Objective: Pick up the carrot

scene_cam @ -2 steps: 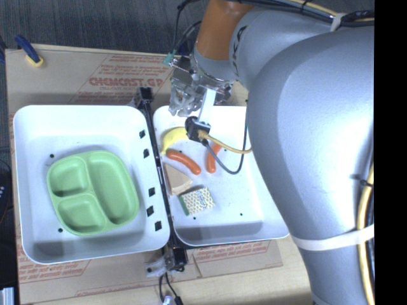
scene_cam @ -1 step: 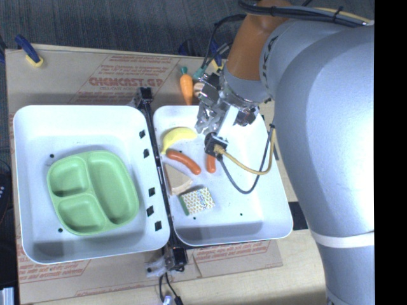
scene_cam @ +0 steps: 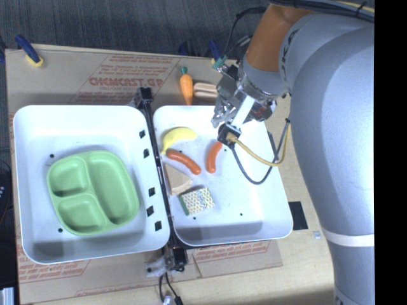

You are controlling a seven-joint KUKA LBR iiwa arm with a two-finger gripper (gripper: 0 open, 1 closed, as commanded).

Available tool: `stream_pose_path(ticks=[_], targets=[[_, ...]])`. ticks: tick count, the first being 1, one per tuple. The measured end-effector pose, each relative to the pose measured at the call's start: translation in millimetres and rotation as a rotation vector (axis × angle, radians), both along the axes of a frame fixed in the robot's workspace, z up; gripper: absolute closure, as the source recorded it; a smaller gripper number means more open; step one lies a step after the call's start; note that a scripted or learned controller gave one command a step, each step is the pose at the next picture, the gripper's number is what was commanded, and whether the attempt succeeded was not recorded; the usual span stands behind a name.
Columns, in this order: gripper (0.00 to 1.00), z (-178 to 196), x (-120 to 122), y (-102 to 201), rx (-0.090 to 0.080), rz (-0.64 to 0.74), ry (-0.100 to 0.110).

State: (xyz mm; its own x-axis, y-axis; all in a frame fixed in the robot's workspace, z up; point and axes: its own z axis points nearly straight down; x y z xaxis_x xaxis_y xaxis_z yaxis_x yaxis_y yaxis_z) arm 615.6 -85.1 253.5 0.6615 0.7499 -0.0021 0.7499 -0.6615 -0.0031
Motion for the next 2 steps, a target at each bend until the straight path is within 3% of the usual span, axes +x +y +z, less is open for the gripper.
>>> stream_pose_path(ticks=[1,2], targets=[[1.0,16,-6,-10,0.001,-0.001,-0.001],[1.0,-163,28,-87,0.001,-0.023,0.002]])
